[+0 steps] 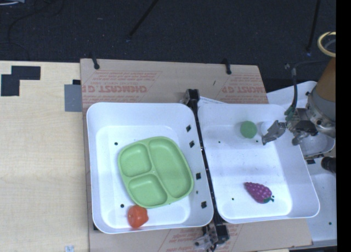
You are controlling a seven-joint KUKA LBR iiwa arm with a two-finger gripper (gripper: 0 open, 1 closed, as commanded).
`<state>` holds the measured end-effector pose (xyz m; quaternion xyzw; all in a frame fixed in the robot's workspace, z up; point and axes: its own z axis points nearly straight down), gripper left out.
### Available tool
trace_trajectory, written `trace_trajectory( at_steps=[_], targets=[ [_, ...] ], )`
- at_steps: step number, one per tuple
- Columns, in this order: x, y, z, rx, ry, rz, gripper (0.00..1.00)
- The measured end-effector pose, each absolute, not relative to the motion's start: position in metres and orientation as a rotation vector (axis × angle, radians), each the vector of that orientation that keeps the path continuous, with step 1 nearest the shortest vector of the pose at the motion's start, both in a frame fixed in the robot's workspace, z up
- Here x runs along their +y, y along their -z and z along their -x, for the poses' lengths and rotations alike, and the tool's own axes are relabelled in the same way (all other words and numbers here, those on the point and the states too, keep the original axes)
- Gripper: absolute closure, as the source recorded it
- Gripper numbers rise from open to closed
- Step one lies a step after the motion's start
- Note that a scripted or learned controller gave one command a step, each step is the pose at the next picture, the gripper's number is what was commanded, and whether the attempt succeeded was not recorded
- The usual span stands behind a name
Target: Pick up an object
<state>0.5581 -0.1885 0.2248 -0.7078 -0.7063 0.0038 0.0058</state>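
Item 1, gripper [274, 133]: I find it at the right-hand bin's [230, 212] upper right corner, reaching in over the rim from the right. One grey finger slants down and leftward into the bin; the rest of the head is a tangle of metal and cable against the white wall. I cannot tell whether the jaws stand open or closed, and I see nothing between them.

Item 2, green ball [248, 129]: small, round, lying on the floor of the right-hand bin near its upper wall. It sits just beside the gripper, to the gripper's left in the view and roughly level with it. Being round, it has no long axis to line up with. I judge this the candidate for the pick, since it is the nearest thing by a clear margin.

Item 3, purple berry-shaped toy [258, 191]: same bin, lower half, well apart from the gripper and below it in the view. Its long axis runs from upper left to lower right, with a small green tip at the lower right end.

Item 4, left-hand bin [104, 212]: holds a green divided plate [156, 172], tilted in plan, and a red-orange lump [137, 216] touching or just beside the plate's lower edge. Both are well apart from the gripper, across the divider [200, 157].

Remark: the coming move, as I read it, turns on a short shift leftward to centre over the ball, then a descent.
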Motion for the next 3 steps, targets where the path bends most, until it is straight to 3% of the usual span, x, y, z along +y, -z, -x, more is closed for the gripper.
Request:
trace_trajectory(
  at_steps=[1,3],
  targets=[
    [-0.189,-0.231,-0.561,-2.221,-0.001,2.221,0.00],
    [-0.187,-0.124,-0.551,-2.215,-0.006,2.216,0.00]
  ],
)
